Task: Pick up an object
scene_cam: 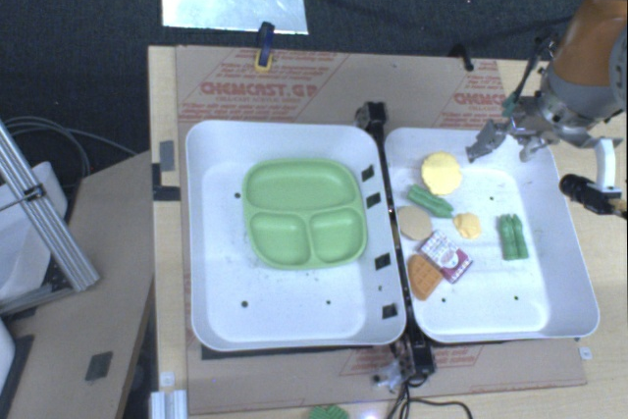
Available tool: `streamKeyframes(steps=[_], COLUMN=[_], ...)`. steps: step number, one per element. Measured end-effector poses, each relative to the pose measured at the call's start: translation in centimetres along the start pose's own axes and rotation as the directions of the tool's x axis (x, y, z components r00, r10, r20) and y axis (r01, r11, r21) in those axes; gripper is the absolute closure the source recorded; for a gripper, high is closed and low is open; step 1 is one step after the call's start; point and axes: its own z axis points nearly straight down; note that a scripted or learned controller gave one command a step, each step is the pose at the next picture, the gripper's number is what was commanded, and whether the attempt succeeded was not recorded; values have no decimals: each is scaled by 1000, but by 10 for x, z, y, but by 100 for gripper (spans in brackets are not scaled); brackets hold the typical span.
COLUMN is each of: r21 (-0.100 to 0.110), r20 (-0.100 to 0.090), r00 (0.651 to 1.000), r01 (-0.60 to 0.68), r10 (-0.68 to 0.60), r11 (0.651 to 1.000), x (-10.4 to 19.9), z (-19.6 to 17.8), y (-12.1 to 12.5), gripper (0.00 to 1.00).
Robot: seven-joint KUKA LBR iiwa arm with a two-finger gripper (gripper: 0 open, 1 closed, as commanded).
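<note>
Looking down on the worktop (162, 240), I see the grey arm with its orange band (589, 44) reaching in from the right, its pincer (505, 140) hanging over the upper right corner of the right shallow white bin (569, 299). Two metal fingers (481, 147) show spread apart with nothing between them, so I read the pincer as open and holding nothing. Below and left of it, in that same bin, lies a round yellow toy piece (442, 174), and just under that a long green pod-shaped piece (430, 202) set at a slant. A tan rounded piece (415, 224) sits near the bin's left wall, with a small yellow lump (468, 226) to its right. Farther right, well apart from the cluster, a green ridged stick-like piece (511, 236) lies nearly upright in my view. Lower down, a red-and-white packet (447, 260) overlaps an orange waffle-textured piece (424, 277). The left white bin (211, 309) holds a light green three-compartment plastic plate (302, 213) lying flat near its middle.
</note>
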Motion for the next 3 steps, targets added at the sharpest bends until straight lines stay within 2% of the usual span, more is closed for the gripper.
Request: streamKeyframes(steps=[1,2,3], r21=[5,6,-2], r20=[0,-2,1], r00=[1000,1000,1000], r01=[-6,-4,-2], r10=[6,4,2], r11=[1000,1000,1000], x=[-37,-43,-42], z=[48,108,94], y=[-48,-88,-85], gripper=[0,0,100])
